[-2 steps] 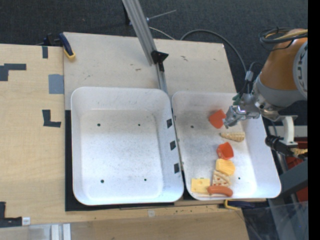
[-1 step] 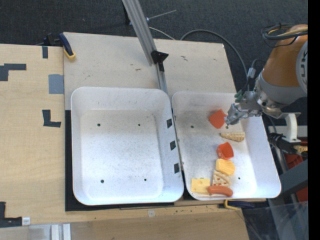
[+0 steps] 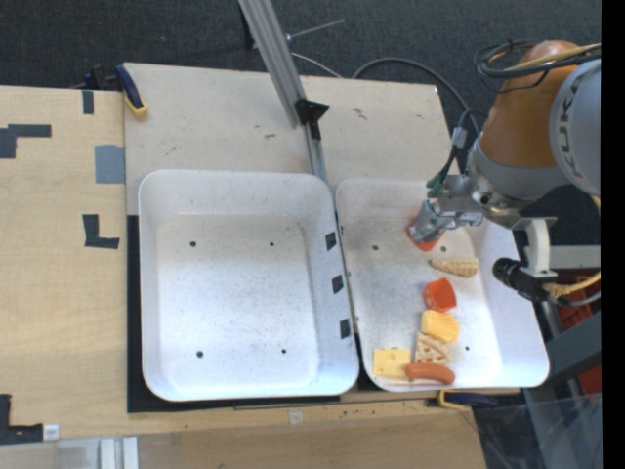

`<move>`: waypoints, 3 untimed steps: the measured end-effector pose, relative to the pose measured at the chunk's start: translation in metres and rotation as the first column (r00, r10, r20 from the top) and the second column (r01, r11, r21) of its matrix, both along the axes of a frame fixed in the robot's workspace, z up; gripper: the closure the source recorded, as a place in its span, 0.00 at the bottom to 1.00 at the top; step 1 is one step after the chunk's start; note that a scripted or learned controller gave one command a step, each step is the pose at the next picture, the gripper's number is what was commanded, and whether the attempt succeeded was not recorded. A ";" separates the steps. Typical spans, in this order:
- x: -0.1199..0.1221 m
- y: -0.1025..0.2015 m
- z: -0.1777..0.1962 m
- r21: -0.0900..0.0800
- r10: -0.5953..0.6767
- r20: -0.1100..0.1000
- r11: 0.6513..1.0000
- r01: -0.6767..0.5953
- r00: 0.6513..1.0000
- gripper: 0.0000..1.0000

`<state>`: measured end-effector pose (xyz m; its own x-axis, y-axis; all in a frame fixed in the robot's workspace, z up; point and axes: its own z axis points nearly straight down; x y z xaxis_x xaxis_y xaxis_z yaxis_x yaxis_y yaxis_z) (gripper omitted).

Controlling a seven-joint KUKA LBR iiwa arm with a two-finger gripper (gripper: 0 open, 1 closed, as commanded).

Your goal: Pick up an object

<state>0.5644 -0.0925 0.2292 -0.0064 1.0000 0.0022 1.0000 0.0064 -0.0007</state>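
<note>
The table point(image 3: 244, 115) is pale wood. Its left part has grey and dark tape marks point(image 3: 109, 162). Dark floor lies behind it. A yellow and blue clamp point(image 3: 130, 89) sits at the back left edge. A silver pole point(image 3: 275, 49) leans in from the top and ends at the wall between the two bins.

The left bin point(image 3: 234, 281) is white with tiny dark specks. The right bin point(image 3: 376, 291) holds toy food, all on its right and front side. A tan piece point(image 3: 455, 266) lies near the right wall. In front of it is a red piece point(image 3: 440, 294), then a yellow block point(image 3: 439, 326). At the front edge lie a yellow slab point(image 3: 392, 362), a waffle wedge point(image 3: 429, 348) and a red sausage point(image 3: 430, 372), close together.

The arm point(image 3: 532, 125) comes in from the right. Its end effector point(image 3: 427, 234) hangs low over the back right part of the right bin, just behind the tan piece. A bit of red shows at its tip. I cannot tell how it is set.

The left half of the right bin is open.
</note>
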 end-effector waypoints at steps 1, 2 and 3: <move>0.007 0.051 0.003 0.000 0.001 0.000 1.000 -0.001 1.000 1.00; -0.005 0.110 -0.003 0.000 0.001 -0.003 1.000 -0.001 1.000 1.00; -0.009 0.157 -0.010 -0.001 0.000 -0.003 1.000 0.000 1.000 1.00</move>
